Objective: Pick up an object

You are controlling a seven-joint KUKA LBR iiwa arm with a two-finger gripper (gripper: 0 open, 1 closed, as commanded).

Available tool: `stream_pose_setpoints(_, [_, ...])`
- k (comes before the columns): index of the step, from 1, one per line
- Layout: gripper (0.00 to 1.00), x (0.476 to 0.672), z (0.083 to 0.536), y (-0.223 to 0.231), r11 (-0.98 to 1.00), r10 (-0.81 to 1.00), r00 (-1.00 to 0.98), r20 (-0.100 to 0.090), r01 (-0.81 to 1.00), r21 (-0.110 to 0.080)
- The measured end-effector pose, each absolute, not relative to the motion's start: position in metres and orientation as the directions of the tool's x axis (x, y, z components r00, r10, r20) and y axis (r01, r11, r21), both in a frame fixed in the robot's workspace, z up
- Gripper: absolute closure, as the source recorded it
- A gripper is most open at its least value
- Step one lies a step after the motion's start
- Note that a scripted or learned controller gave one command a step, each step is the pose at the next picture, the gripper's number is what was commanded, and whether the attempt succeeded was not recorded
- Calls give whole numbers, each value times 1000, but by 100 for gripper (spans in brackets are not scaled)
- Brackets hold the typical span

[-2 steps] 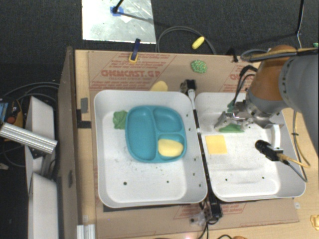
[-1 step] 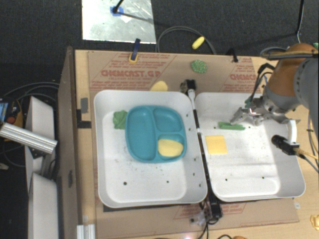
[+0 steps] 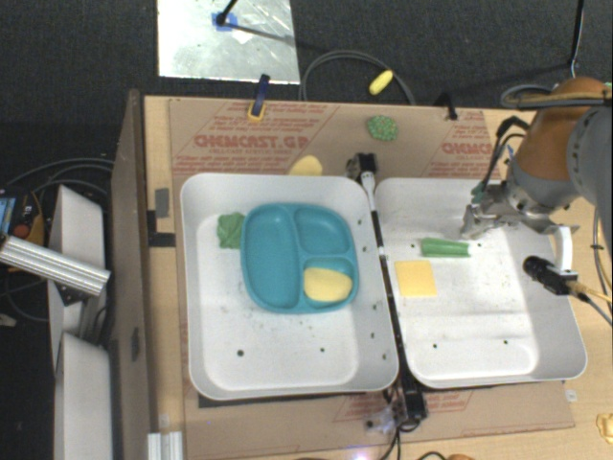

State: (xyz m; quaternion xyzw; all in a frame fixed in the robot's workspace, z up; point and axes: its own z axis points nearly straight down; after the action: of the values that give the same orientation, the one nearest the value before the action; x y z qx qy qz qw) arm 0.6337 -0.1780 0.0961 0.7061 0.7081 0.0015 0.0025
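In the right bin (image 3: 498, 353) a green stick-shaped piece (image 3: 444, 248) lies near the middle left, with a flat yellow square (image 3: 416, 278) just below it. My gripper (image 3: 476, 220) hangs at the bin's upper right, a little right of and above the green piece, with nothing seen between its fingers. The left bin (image 3: 220, 353) holds a blue divided plate (image 3: 295, 257) with a yellow lump (image 3: 327, 284) in its lower right compartment. A green leafy piece (image 3: 230, 228) lies at the plate's left edge.
Behind the bins on the cardboard sit a yellow piece (image 3: 306, 166) and a green round thing (image 3: 382, 127). A black divider (image 3: 379, 247) runs between the bins. The grey arm (image 3: 565, 151) fills the upper right.
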Motion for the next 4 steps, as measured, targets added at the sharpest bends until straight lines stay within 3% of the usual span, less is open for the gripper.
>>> stream_pose_setpoints(1, [100, 566, 128, -159, -1, 1000, 1, 1, 1000, -2])
stream_pose_setpoints(2, [100, 533, 124, -135, 0, 1000, 0, 2, 1000, -3])
stream_pose_setpoints(3, [0, 535, 124, -136, 0, 1000, 0, 0, 1000, 1])
stream_pose_setpoints(4, [0, 484, 83, -171, -3, 1000, 3, 0, 1000, -2])
